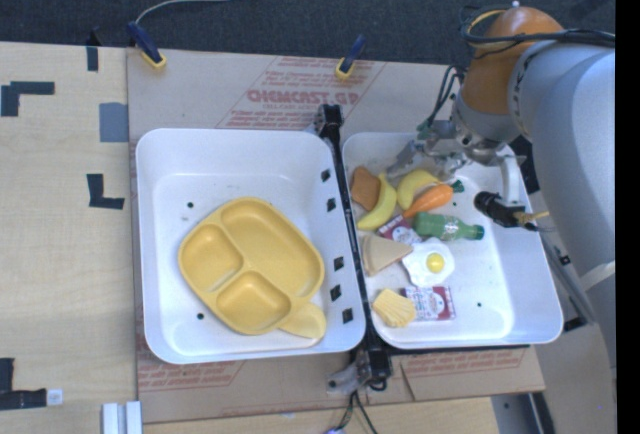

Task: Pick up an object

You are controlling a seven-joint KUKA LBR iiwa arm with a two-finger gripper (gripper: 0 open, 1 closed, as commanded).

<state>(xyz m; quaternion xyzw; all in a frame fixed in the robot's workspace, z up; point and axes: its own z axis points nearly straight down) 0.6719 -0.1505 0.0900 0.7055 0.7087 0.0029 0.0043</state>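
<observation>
My gripper (428,150) hangs over the far part of the right bin (500,317), just beyond a pile of toy food. Right below it lie a yellow lemon-like fruit (415,186), an orange carrot (431,199) and a banana (381,211). A brown bread piece (364,187) sits to their left. Nearer the front are a green bottle (447,228), a fried egg (430,265), a pale cheese wedge (384,252), a yellow crinkled piece (393,307) and a red and white packet (431,301). Nothing is visibly held.
The left bin (160,172) holds a yellow divided plate (250,264). A black divider (342,222) runs between the bins. The grey arm with its orange band (505,62) takes up the right side above the right bin. Two clamps (148,46) pin the cardboard at the back.
</observation>
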